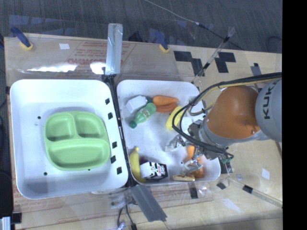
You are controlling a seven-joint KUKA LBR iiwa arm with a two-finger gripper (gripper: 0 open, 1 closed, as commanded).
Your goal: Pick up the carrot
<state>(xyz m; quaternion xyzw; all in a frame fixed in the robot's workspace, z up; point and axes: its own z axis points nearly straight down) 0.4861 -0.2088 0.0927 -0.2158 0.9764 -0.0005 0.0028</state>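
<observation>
Right white bin (158, 86): I count one orange carrot (164, 100), one green bottle (143, 114), two bananas; gripper (192, 161) low, grip I cannot tell.

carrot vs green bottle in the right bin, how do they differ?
Colour: the carrot is orange, the bottle green with a pale cap end.
Pose: the carrot lies about level across the view; the bottle lies slanted, its lower end toward the bin's middle.
Place: the carrot is nearer the far wall.
Shared: both lie flat, side by side.
</observation>
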